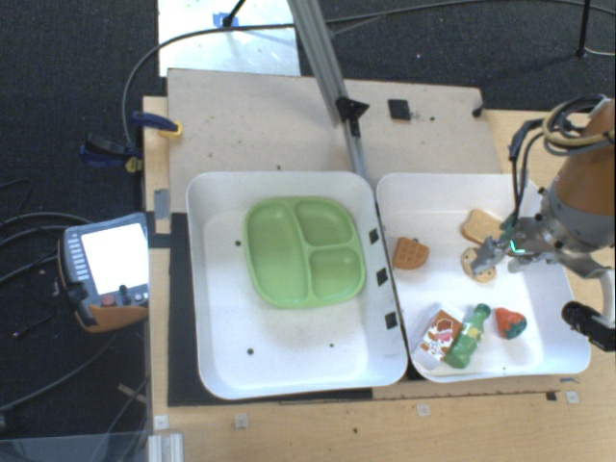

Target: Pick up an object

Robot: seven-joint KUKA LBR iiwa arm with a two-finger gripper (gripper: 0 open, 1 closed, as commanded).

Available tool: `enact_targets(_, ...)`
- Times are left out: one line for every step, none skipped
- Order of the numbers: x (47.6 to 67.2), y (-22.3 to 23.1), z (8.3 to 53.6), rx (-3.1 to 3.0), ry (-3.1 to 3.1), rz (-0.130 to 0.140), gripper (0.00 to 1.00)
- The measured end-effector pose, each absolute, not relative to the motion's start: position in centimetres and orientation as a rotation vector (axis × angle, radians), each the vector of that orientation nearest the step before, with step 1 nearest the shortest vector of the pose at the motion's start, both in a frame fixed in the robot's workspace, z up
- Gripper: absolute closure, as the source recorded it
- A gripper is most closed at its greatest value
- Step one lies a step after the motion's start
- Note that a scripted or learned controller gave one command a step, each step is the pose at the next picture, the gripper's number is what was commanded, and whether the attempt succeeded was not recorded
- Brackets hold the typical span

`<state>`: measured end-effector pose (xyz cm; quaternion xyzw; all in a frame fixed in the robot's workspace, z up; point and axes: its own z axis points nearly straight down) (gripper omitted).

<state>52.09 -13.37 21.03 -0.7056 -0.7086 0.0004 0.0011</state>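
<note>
In the right bin lie a waffle piece, a bread slice, a cookie, a green bottle, a red-and-white packet and a strawberry. My gripper reaches in from the right and hovers just over the cookie, below the bread slice. I see nothing held between its fingers.
The left bin holds a green divided plate. A slanted metal pole crosses the board behind the bins. A tablet-like pendant lies on the floor to the left.
</note>
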Motion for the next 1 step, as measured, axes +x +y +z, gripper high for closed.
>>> enact_targets(52.18, -13.38, 21.18, -2.217, -2.227, -0.002, 0.0)
